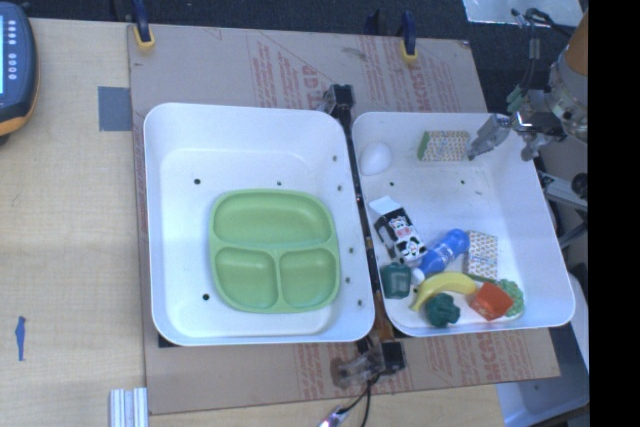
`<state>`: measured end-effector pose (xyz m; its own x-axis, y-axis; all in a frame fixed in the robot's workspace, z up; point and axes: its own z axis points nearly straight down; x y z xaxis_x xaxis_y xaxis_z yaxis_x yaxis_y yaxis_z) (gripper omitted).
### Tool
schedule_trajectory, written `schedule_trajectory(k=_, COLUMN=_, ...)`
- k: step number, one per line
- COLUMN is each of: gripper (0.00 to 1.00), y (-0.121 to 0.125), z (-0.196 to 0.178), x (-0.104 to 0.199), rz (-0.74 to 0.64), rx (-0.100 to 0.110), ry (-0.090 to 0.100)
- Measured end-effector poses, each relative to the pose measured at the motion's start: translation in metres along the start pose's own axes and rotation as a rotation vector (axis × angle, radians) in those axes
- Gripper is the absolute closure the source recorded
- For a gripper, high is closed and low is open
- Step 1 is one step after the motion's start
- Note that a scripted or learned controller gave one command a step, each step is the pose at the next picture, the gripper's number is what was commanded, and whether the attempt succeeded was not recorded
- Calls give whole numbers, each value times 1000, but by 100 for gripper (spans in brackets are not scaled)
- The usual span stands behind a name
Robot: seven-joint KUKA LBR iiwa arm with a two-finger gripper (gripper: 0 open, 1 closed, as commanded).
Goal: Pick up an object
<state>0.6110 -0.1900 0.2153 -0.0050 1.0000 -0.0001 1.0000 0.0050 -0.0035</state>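
Hand [507, 137] at right bin's [520, 215] far edge, beside sponge [443, 146]; grip unreadable, arm cropped.

2 white bins [160, 215], 1 green plate [275, 250], 1 banana [445, 286].

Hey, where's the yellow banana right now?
The yellow banana lies near the front edge of the right-hand white bin, between the blue bottle above it and the dark green toy below, with the red block to its right.
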Motion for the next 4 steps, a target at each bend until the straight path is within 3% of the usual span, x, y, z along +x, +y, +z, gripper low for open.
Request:
schedule_trajectory(k=1, gripper=0, y=47, z=58, x=13, rz=-3, rx=-4, ry=-3)
schedule_trajectory(k=2, gripper=0, y=26, z=74, x=33, rz=-3, rx=4, ry=0)
schedule_trajectory(k=3, gripper=0, y=47, z=125, x=4, rz=1, rx=-2, ry=-3)
schedule_trajectory(k=4, gripper=0, y=2, z=124, x=12, rz=1, rx=5, ry=0)
